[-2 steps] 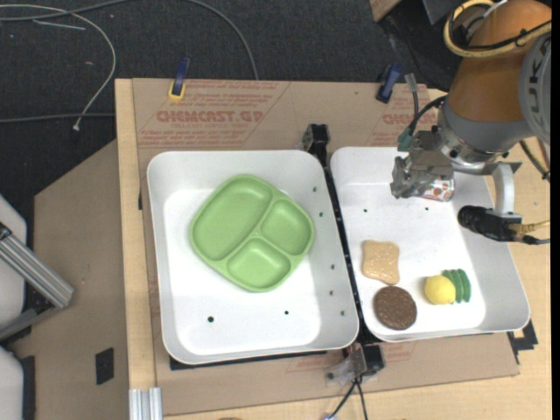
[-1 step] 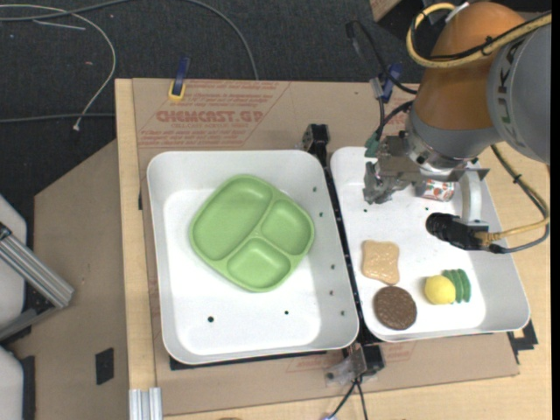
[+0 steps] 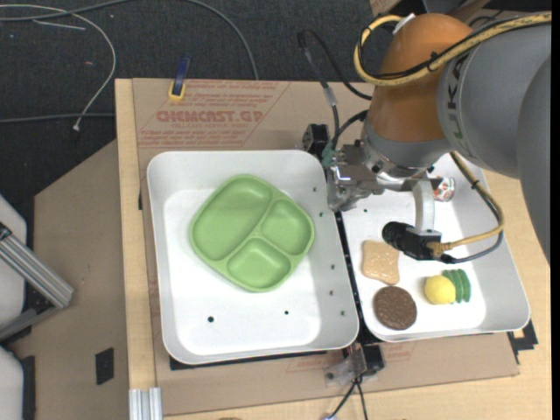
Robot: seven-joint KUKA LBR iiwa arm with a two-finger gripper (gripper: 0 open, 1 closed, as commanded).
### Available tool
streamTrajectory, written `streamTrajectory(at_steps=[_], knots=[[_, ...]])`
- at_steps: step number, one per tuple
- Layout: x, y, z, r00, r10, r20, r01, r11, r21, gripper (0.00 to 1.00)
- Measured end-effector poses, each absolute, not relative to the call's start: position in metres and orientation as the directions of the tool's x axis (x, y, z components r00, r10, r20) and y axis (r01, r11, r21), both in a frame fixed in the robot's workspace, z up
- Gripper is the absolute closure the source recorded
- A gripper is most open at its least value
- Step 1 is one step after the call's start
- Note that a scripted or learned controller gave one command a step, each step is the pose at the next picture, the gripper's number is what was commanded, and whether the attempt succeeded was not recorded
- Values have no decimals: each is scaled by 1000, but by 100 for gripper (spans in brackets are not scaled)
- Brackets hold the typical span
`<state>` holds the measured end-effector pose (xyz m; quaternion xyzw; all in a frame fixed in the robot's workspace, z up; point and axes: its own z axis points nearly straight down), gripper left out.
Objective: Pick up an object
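Nearest, in the right bin (image 3: 495, 310), a brown disc (image 3: 395, 307) lay by the front rim. A lemon (image 3: 439, 290) sat just to its right, touching a green piece (image 3: 461, 285). Just behind the disc lay a tan cracker (image 3: 381, 262). None of these was lifted; all rested on the bin floor.

The left bin (image 3: 203, 315) held a green three-part plate (image 3: 252, 232), lying flat near the middle.

Farther back, the tool (image 3: 344, 182) hung over the rims where the two bins met, near the plate's right edge and apart from the cracker. Whether it was released or clenched could not be told, and nothing was seen in its grip. A small red-and-white thing (image 3: 443, 189) lay at the back of the right bin.

Beyond the bins, printed cardboard (image 3: 210, 112) covered the tabletop, with a blue clip (image 3: 180, 75) on its far edge.
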<state>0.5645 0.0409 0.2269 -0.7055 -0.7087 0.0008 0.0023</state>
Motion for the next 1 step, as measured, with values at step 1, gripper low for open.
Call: streamTrajectory(at_steps=[1], knots=[[554,92,230,-5,1000,2,1000,5,-4,100]])
